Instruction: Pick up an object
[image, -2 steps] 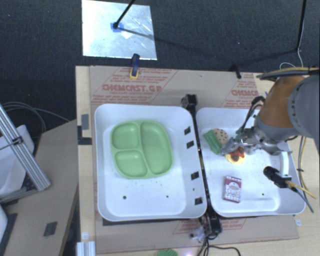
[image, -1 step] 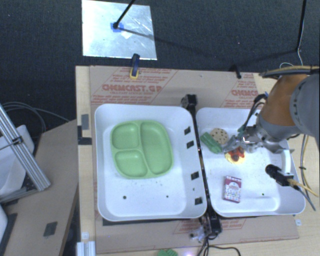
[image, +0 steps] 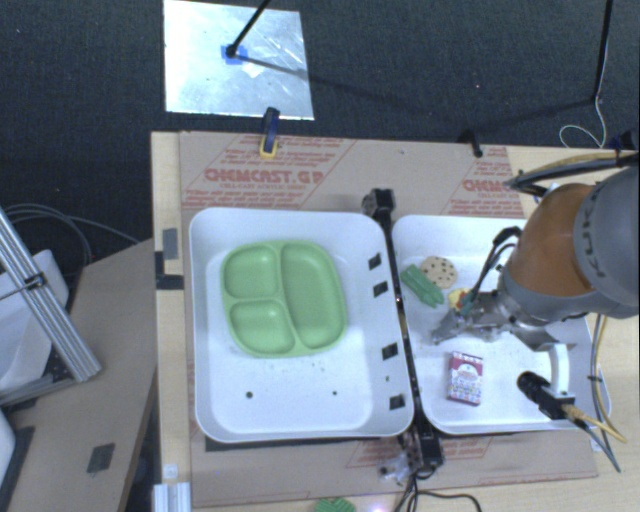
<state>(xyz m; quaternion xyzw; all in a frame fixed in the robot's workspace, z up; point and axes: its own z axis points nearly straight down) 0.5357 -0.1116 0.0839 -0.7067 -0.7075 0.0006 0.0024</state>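
Observation:
My gripper (image: 450, 322) hangs low over the middle of the right bin (image: 500, 232), reaching in from the right under the grey and orange arm. Just beyond it lie a green leafy toy (image: 421, 285), a round speckled cookie (image: 438, 269) and a small yellow piece (image: 458, 298), which is close to the gripper's upper side. A small red and white box (image: 466, 377) lies flat in front of the gripper, a little apart from it. Nothing shows held in the gripper.
The left bin (image: 290, 400) holds a green divided plate (image: 284, 298) in its upper middle. A black divider with clips (image: 392, 300) runs between the two bins. The arm's body covers the right bin's right side.

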